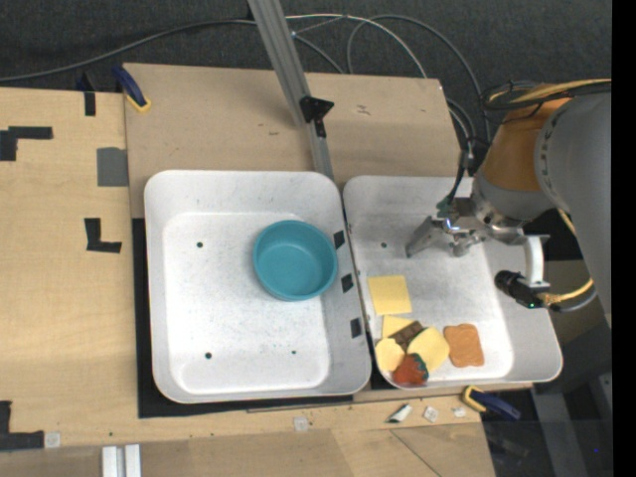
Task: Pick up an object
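1. While the gripper (429,238) hangs over the right bin (517,366), fingers spread, it holds nothing.
2. Yellow square (390,293) lies lower left of it: flat, probably light; pinch opposite edges.
3. Blue bowl (293,258), frame centre: stiff, grab rim.

A slanted grey pole (288,68) crosses the plywood board (209,117), ending in a black clamp (316,109). Black cables (397,38) loop behind. A blue-and-yellow clamp (133,87) grips the board's far left corner; another (489,401) sits at the near edge. Black tape marks (96,235) dot the bench (60,266).
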